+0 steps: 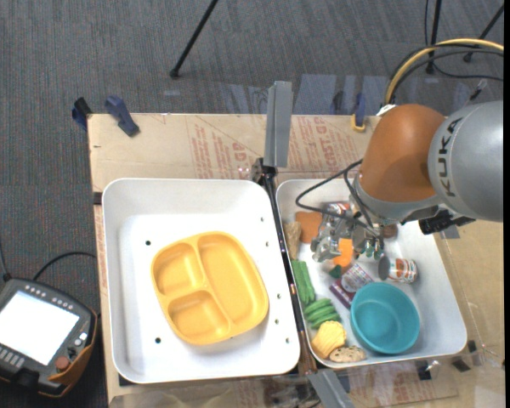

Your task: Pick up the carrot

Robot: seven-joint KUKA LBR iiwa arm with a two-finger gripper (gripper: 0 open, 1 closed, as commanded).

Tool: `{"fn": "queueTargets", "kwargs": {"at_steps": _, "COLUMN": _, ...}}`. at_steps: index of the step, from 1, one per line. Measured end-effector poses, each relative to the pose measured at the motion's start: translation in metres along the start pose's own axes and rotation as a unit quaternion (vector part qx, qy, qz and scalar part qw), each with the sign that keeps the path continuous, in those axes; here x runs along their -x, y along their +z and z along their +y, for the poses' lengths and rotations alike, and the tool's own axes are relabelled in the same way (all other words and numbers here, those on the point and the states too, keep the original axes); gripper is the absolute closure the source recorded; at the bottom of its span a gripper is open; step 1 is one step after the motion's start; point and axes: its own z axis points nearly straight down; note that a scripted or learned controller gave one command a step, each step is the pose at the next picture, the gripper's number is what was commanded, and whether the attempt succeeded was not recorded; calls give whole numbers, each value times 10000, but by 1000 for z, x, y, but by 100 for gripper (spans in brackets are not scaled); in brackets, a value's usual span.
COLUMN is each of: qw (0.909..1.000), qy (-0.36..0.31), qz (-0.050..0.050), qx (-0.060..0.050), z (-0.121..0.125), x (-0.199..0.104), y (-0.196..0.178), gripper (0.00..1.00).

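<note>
A bench [187, 147] seen from above carries two shallow white bins side by side. The left bin [127, 206] holds a yellow tray [208, 287] with three compartments, lying near the bin's middle. The right bin [450, 313] is crowded. The grey arm [480, 160], with its orange band [404, 151], reaches in from the right and hangs over the far half of this bin. Its gripper [344, 246] points down near the bin's middle, toward the left wall. A small orange piece, the carrot [346, 252], sits right at the gripper's tip, apparently between the fingers, though the metal parts blur together there and the grip cannot be told for sure. Another orange item [308, 225] lies just left of the gripper, near the bin's left wall. Below the gripper, along the left wall, lie green vegetables [310, 296], then a yellow corn piece [329, 338] and a cookie [347, 355] at the near edge. A teal bowl [385, 317] sits toward the near right corner, and a small can [401, 269] lies just beyond it, right of the gripper.
</note>
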Motion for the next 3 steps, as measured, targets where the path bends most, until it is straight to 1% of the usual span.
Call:
{"fn": "queueTargets", "kwargs": {"at_steps": 1, "qw": 9647, "qy": -2632, "qz": 30, "qx": 10, "z": 70, "x": -17, "y": -81, "gripper": 100}}
{"fn": "queueTargets", "kwargs": {"at_steps": 2, "qw": 9009, "qy": -4340, "qz": 16, "qx": 5, "z": 21, "x": -44, "y": -194, "gripper": 100}}
{"fn": "queueTargets", "kwargs": {"at_steps": 3, "qw": 8987, "qy": -4384, "qz": 93, "qx": 36, "z": 13, "x": -112, "y": -124, "gripper": 100}}
